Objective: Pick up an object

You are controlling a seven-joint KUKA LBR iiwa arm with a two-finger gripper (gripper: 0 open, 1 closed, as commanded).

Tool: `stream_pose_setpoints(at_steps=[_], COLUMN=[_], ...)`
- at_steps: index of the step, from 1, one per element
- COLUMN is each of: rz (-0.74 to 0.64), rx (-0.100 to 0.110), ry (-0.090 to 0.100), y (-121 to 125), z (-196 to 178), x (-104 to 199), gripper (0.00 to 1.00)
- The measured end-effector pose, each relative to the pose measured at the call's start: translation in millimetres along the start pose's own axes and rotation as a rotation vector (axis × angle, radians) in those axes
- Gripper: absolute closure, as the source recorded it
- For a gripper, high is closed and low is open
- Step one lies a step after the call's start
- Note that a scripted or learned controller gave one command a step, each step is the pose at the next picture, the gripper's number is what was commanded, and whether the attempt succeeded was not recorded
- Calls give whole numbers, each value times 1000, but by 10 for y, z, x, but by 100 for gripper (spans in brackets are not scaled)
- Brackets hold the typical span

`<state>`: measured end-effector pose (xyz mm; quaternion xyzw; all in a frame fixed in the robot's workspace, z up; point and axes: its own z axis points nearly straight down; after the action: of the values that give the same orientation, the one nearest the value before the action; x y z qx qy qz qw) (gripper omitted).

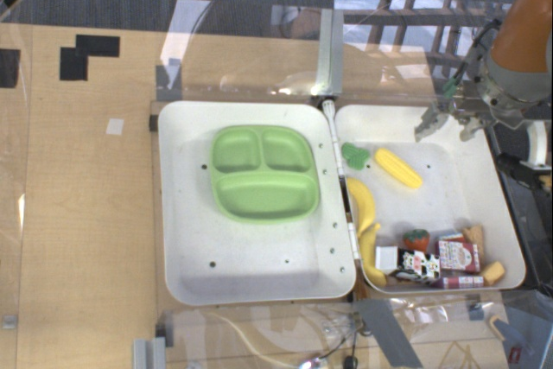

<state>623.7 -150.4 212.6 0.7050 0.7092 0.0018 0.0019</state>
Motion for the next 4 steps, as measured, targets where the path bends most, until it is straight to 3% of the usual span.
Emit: stream_pose_setpoints(at_steps=[1,2,3,4], rz=[112,12,-27,237], rx=[-22,-35,-8,0], ry=[-3,-5,-2,-1], y=[-67,-137,-311,-425], z=[927,1075,1226,1130], x=[24,177,261,29], gripper=[0,0,0,0])
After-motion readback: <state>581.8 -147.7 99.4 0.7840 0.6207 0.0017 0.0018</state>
